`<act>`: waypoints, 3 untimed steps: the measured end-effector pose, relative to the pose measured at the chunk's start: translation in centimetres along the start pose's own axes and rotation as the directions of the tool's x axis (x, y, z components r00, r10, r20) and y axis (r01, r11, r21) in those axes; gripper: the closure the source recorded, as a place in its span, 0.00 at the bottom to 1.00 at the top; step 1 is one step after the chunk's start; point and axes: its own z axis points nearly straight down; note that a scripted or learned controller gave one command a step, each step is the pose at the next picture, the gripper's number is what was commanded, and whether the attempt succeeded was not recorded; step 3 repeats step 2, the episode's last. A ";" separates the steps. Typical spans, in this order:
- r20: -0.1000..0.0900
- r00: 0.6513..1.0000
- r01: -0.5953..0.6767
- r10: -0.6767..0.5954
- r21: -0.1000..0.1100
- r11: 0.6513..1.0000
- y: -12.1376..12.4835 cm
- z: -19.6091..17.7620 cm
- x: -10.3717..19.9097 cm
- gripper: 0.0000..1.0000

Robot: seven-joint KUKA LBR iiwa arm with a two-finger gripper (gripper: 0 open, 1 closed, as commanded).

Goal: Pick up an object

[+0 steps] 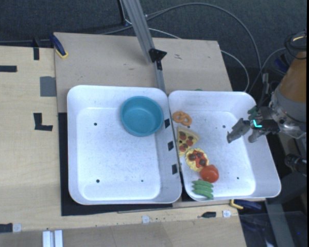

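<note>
Along the left side of the right bin (247, 181) lie several toy foods: a pretzel (182, 118), a pizza slice (186, 138), a second pizza piece (196, 158), a red tomato (209, 174) and a green pea pod (203, 189). A blue bowl (141, 116) sits at the back of the left bin (92, 153). My gripper (244, 132) hangs over the right bin's right side, well to the right of the foods, its two dark fingers apart and open with nothing between them.
A slanted metal pole (141, 27) runs down to the seam between the bins. Cables (232, 55) loop across the bench behind the right bin. The arm's orange band (294, 84) stands at the right edge.
</note>
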 end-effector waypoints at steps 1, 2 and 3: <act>0.000 1.000 0.000 0.000 0.000 1.000 0.0 0.0 0.0 0.00; -0.001 1.000 0.000 0.000 0.004 1.000 -0.3 5.9 0.8 0.00; -0.001 1.000 0.000 0.000 0.004 1.000 -0.3 5.9 0.8 0.00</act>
